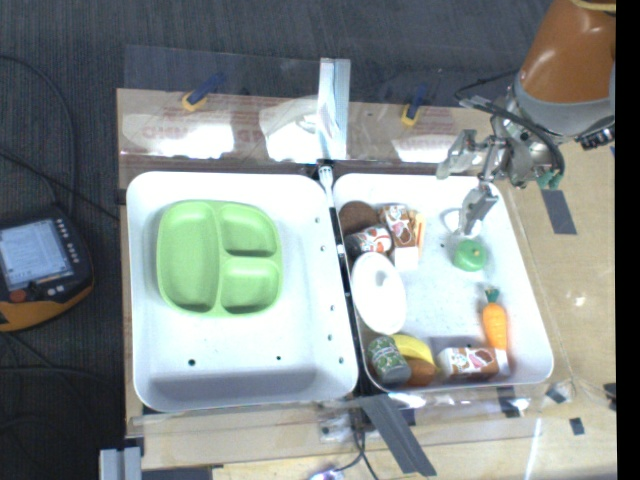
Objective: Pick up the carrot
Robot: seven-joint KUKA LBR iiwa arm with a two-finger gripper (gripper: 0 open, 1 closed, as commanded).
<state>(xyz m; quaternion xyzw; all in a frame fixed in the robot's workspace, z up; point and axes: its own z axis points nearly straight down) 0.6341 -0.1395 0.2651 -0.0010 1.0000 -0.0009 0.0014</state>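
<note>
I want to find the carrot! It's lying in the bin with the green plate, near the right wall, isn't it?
Not quite. The camera view shows the carrot near the right wall of the other bin, the right one; the green plate is in the left bin.

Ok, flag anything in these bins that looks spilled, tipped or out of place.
Nothing looks spilled or damaged. The right bin is crowded: the carrot lies flat by its right wall, and packets and a white lid are jumbled along its left side. The green divided plate sits squarely in the left bin.
</note>
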